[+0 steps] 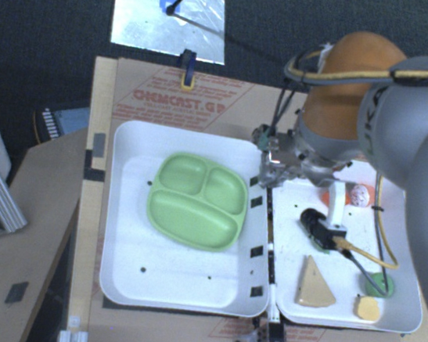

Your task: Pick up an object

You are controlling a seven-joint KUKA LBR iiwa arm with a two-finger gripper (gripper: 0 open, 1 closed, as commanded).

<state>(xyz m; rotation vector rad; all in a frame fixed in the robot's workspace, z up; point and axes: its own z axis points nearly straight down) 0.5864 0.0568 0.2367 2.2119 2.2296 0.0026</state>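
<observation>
You see two white containers: the left bin (128, 273) and the right bin (343, 291). On the left lies one green divided plate (198, 201). On the right lie one tan wedge (314, 285), one yellow disc (368, 309), one green round piece (381, 286) and one partly hidden orange-and-white item (359, 196).

Bench (42, 213) was pretty plain, just a brown printed cardboard sheet (178, 100) laid flat on it. Two white bins sat on that sheet, left bin (116, 275) touching right bin (336, 316).
</observation>
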